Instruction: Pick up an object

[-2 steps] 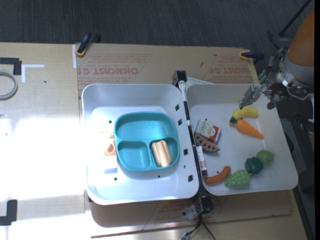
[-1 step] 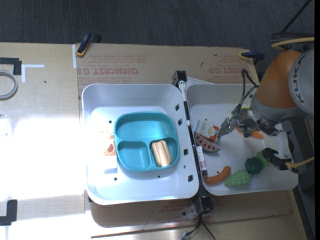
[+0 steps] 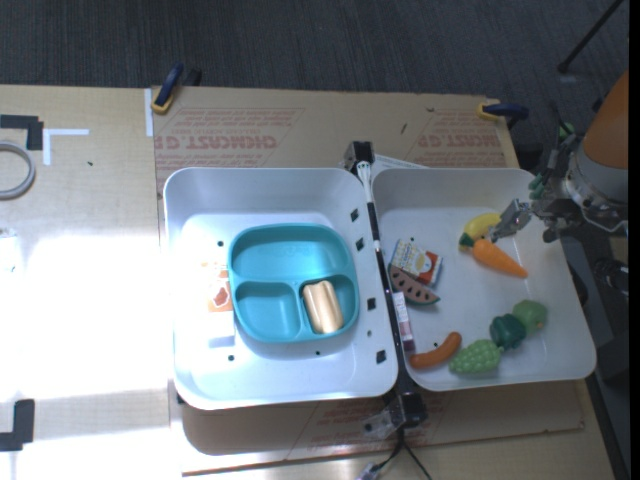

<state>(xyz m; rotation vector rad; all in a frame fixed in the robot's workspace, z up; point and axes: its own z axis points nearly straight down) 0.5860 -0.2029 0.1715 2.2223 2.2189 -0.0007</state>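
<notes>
One small printed carton [image 3: 414, 261], lettering unreadable, near jaws [image 3: 530, 215]

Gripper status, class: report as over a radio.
Gripper open, over right bin. Carrot beside it, not held. Yellow toy crowds carrot.

Two white bins [image 3: 190, 268] sit side by side on one bench [image 3: 80, 268]. The left bin holds one teal tray [image 3: 255, 303] with one bread roll [image 3: 321, 306] in it. The right bin [image 3: 550, 358] holds one carrot [image 3: 497, 257], one banana [image 3: 480, 226], one sausage [image 3: 437, 351], one watermelon slice [image 3: 416, 291], one small carton [image 3: 414, 261], and three green vegetables [image 3: 476, 358].
</notes>
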